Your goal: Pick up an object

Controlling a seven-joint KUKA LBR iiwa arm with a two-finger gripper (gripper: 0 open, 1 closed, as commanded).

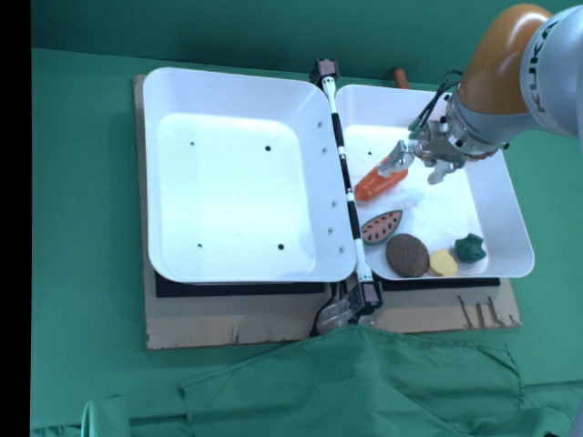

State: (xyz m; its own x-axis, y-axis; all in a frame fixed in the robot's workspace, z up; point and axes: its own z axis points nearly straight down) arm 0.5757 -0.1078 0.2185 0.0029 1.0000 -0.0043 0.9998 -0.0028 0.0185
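Note:
An orange carrot-shaped piece (379,185) lies in the right bin (510,217), close to the divider. My gripper (415,167) hangs over the bin's middle with its fingers spread open. The left finger (393,161) overlaps the upper end of the orange piece, and the right finger (437,173) stands apart over bare bin floor. Nothing sits between the fingers. Lower in the same bin lie a watermelon slice (382,227), a brown oval object (407,255), a yellow piece (444,263) and a dark green piece (470,248).
The left bin (182,107) sits beside the right one, with a black-and-white divider bar (342,162) between them. A small orange item (399,77) lies outside, behind the right bin. Green cloth (364,381) covers the front.

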